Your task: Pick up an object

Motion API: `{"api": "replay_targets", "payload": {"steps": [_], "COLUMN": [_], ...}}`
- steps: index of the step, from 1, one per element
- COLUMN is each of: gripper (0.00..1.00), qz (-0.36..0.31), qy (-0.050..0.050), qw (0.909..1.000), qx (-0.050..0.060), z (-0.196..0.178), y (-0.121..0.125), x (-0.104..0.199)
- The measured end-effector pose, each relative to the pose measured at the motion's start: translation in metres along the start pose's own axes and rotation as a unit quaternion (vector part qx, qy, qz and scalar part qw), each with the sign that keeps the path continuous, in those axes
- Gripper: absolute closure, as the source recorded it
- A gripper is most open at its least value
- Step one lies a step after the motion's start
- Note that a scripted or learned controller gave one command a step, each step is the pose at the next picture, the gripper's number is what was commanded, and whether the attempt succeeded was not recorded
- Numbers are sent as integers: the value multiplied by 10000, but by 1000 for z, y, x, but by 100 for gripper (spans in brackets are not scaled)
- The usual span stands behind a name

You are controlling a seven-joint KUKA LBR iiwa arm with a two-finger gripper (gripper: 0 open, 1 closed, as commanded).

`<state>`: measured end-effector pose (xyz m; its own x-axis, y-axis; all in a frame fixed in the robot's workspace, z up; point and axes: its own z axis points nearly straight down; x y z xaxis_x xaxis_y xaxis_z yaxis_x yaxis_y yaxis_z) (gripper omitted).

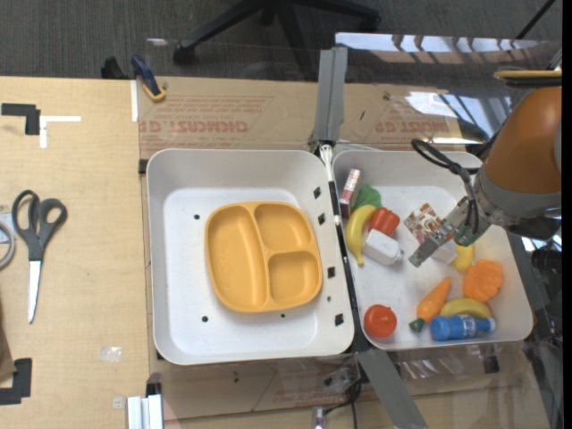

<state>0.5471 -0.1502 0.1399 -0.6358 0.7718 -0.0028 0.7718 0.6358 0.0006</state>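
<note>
The right bin holds several toy foods: a yellow banana, a green piece, a red pepper, a white block, a red tomato, a carrot, an orange pumpkin, a blue bottle and a small red and white box. My gripper reaches in from the right and hangs low over the bin's middle, just right of the white block and above the carrot. A small patterned item lies beside its tip.
The left bin holds a yellow divided plate. Scissors lie on the wooden bench at far left. A grey divider bar stands behind the bins. An office chair base is on the floor beyond.
</note>
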Motion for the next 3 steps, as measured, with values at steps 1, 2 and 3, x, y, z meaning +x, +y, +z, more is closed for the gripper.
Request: {"api": "replay_targets", "payload": {"steps": [1, 2, 3], "gripper": [0, 0, 0], "qz": [265, 1132, 1801], "qy": [-125, -96, -150], "qw": [9995, 9935, 9834], "qx": [-88, -104, -163], "z": [30, 31, 29], "y": [70, 76, 76], "x": [-34, -32, -20]}}
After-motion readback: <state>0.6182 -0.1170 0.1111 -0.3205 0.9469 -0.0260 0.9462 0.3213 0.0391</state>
